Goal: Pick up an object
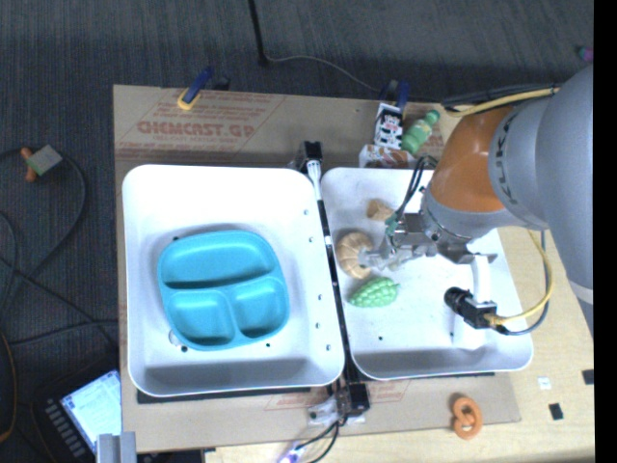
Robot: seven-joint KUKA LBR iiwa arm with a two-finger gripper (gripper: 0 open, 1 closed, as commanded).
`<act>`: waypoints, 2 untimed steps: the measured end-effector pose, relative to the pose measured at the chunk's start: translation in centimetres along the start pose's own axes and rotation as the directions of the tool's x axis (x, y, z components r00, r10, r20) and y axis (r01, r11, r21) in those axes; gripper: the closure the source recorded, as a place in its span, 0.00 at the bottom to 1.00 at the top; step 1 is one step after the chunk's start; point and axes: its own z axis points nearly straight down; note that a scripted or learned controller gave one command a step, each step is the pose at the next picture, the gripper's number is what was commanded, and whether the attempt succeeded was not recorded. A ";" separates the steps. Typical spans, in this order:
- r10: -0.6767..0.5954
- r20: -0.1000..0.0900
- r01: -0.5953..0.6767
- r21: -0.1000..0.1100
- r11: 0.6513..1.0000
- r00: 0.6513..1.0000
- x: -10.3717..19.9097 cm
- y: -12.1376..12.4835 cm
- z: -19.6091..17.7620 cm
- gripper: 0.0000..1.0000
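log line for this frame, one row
arm: over right bin | gripper: low beside croissant and green grapes | grasp: none visible | left bin: blue tray

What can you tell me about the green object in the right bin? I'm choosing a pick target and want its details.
The green object is a small, bumpy, oval piece that looks like a plastic toy bunch of grapes, pale green. It lies on its side on the floor of the right bin, near the wall shared with the left bin. A tan croissant-like toy sits just above it, close or touching; I cannot tell which. The gripper is above it, not on it.
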 end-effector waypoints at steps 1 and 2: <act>-0.003 -0.003 0.003 0.010 1.000 1.000 -1.6 8.3 2.0 1.00; -0.003 -0.001 0.003 -0.006 1.000 1.000 7.6 9.8 -7.9 1.00</act>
